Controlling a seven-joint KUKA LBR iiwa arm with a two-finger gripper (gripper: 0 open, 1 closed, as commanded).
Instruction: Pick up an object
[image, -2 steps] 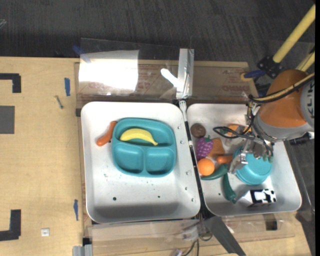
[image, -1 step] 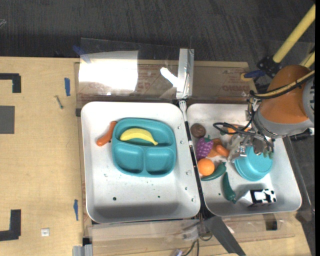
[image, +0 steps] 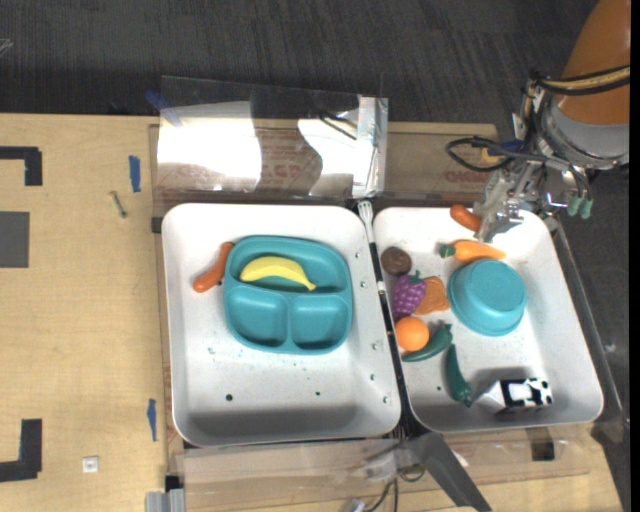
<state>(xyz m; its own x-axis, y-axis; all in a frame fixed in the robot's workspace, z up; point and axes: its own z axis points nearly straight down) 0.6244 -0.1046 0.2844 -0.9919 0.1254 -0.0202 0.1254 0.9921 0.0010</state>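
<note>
My gripper (image: 503, 218) hangs over the back of the right bin (image: 575, 330), just above the teal bowl (image: 487, 296). A small orange-red sausage (image: 463, 216) lies just to its left. An orange carrot (image: 476, 251) rests against the bowl's back rim, right below the gripper. I see nothing held in it. Also in this bin are a brown ball (image: 397, 261), purple grapes (image: 407, 294), an orange fruit (image: 412, 333), a green vegetable (image: 455, 375) and a black-and-white toy cow (image: 525, 394).
The left bin (image: 190, 330) holds a teal divided plate (image: 289, 294) with a banana (image: 277, 271) on it, and an orange-red sausage (image: 210, 269) beside it. A shiny clear sheet (image: 270, 150) lies behind the bins. Cables (image: 480, 152) trail near the arm.
</note>
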